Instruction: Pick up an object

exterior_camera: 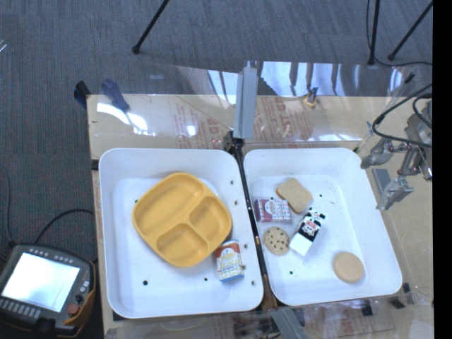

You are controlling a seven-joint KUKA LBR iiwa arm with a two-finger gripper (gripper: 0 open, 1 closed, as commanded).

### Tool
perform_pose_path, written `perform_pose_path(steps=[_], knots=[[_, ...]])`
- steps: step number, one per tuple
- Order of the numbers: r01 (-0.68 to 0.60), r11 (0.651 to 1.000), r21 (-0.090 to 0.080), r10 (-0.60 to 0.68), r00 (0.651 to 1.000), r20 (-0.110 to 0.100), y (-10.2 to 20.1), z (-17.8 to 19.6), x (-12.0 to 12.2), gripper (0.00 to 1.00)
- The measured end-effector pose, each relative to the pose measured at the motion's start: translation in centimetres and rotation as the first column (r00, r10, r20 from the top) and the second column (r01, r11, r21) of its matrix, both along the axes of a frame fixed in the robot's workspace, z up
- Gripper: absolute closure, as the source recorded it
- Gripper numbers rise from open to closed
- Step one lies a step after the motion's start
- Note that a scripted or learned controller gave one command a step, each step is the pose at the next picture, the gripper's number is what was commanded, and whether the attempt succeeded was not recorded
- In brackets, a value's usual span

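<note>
Two shallow white bins sit side by side on the bench, glossy plastic with rounded corners. In the left bin (113, 189) lies a yellow tray (182, 219), smooth, a rounded square split into three compartments, turned at a slant. Just at its lower right corner lies a small can (230, 260), blue and white label, red top, close to the bin's lower right.

Over in the right bin (367, 260) there's a cluster of play food. A tan bread slice (294, 195), oblong and matte, lies upper centre. Just left of it, touching or nearly so, a small red-and-white box (272, 210) lies flat. Below that, a round cookie (276, 240) with dark chips. Beside the cookie on the right, a milk carton (308, 232), black and white cow pattern, lying tilted on its side. Lower right, well apart from the rest, a plain tan disc (349, 267), flat and round like a biscuit.

The gripper (395, 189) is at the right of the frame, outside the right bin's upper right rim, grey metal with black cables looping above it. It's too small and cluttered here to tell whether it is released or clenched; nothing is seen in it. Every item lies down and left of it: the disc is nearest below, the bread slice and carton further left, and the can and tray well apart in the far bin.

A pendant (44, 288) with a lit screen sits on the floor, lower left of the frame.
</note>
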State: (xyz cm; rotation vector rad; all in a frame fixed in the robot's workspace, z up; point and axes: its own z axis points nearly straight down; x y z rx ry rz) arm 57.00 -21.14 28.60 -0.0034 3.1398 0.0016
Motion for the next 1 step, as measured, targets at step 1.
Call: perform_pose_path(steps=[1], knots=[[0.081, 0.997, 0.004, -0.081, 0.997, -0.016, 3.52, -15.86, -0.51, 0.0]])
